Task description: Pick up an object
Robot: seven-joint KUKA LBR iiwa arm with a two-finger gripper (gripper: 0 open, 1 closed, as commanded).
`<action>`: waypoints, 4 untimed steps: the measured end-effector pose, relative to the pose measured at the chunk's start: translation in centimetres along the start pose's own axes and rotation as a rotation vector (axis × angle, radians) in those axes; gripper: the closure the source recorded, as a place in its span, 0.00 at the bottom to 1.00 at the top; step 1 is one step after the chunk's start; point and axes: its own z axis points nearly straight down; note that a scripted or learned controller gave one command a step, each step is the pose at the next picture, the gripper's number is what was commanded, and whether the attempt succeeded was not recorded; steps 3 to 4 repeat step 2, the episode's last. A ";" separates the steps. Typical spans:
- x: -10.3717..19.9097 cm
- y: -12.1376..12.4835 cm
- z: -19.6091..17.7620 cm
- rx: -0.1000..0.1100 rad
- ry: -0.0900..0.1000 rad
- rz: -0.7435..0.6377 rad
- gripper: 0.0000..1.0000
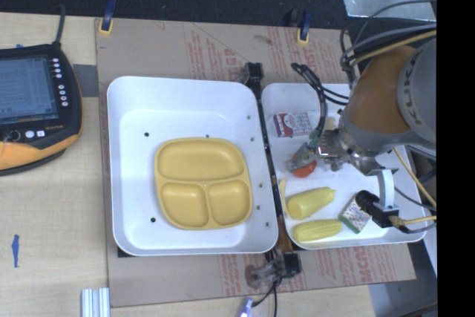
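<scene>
In the right bin (278,104) the gripper (306,159) is down low, just over a small red object (303,170), maybe a tomato toy. The metal tips are touching it or nearly so; whether the fingers are spread or pressed together I cannot tell from here, and I do not see the red object held between them.

Just beyond it, toward the far side, a small red and white carton (294,123) lies flat. On the near side there are two yellow corn cobs: one corn cob (310,202) is near the red object, the other corn cob (318,231) lies closer to the near wall of the bin. To the right of them is a small green and white packet (355,217), beside a black piece (371,208) that seems to hang from the arm.

The arm (386,104) comes in from the right, with its orange band above the wrist and black cables looping over it.

The left bin (126,159) holds a yellow divided plate (202,182), with one long compartment on the far side and two smaller ones on the near side.

Both bins stand on a brown cardboard sheet (185,48). At far left on the bench lies a control tablet (33,104) with a grey screen and an orange edge.
</scene>
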 end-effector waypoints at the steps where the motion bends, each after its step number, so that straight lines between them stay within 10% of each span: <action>1: -0.3 1.9 2.1 -0.002 -0.001 0.000 0.00; 2: -0.5 1.8 1.0 0.000 -0.003 -0.005 1.00; 4: -0.5 1.8 1.0 0.000 -0.003 -0.005 1.00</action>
